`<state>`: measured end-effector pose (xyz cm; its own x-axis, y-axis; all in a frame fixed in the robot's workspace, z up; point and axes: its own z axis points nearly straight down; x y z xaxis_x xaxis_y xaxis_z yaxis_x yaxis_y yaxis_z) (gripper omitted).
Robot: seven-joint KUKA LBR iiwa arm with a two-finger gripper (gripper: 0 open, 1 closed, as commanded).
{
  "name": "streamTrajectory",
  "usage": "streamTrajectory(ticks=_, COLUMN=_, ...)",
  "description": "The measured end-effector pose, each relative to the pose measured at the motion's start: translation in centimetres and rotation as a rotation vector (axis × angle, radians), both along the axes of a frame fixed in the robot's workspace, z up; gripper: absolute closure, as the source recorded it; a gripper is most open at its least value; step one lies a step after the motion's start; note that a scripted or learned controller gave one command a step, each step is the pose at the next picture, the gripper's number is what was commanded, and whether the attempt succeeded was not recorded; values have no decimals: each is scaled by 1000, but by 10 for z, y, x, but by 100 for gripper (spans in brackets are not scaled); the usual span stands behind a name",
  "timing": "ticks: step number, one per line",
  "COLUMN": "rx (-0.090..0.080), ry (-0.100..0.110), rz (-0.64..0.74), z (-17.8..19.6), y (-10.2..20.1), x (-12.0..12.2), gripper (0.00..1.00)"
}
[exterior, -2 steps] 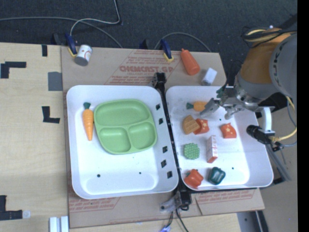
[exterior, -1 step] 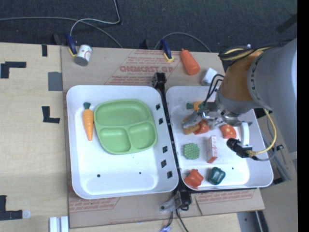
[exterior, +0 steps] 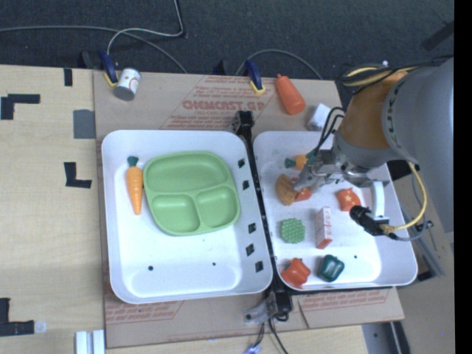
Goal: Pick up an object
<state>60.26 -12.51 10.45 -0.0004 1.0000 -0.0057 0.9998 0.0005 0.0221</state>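
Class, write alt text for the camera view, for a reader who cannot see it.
A grey robot arm reaches from the right, its gripper low over small toy foods in the right white bin, beside a brown piece. The left bin holds a green divided plate and a toy carrot.

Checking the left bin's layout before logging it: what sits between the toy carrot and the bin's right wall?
The green divided plate lies between the toy carrot and the left bin's right wall, in the camera view.
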Motion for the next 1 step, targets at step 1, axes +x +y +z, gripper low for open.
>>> streamTrajectory(ticks=1, rx=6, ry=23, rz=2, z=80, y=55, x=-17, gripper=100)
